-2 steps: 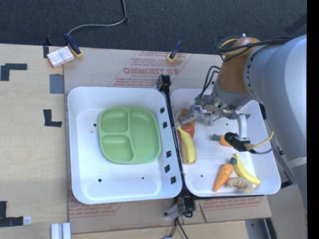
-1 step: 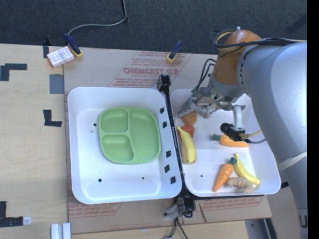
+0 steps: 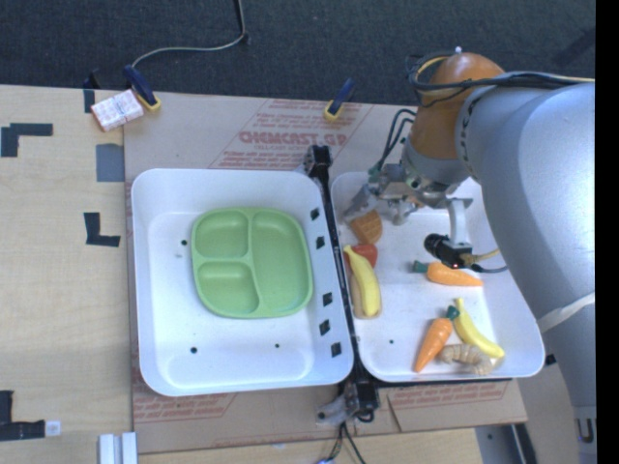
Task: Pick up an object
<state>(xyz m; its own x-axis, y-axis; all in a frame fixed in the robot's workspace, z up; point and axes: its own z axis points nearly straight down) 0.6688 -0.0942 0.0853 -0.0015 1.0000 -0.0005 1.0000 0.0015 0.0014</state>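
Note:
My gripper hangs over the far left corner of the right bin, below the orange band on the wrist. Just under it, and touching or nearly touching it, lies a brown bread-like piece. Along the bin's left wall lie a red fruit and a long banana. A carrot with a green top is at mid right. Near the front right are another carrot, a small banana and a beige knobbly root.
A green divided plate lies in the left bin. The black divider and clips run between the bins. The big grey arm covers the right bin's far right side. A small box sits on the bench at far left.

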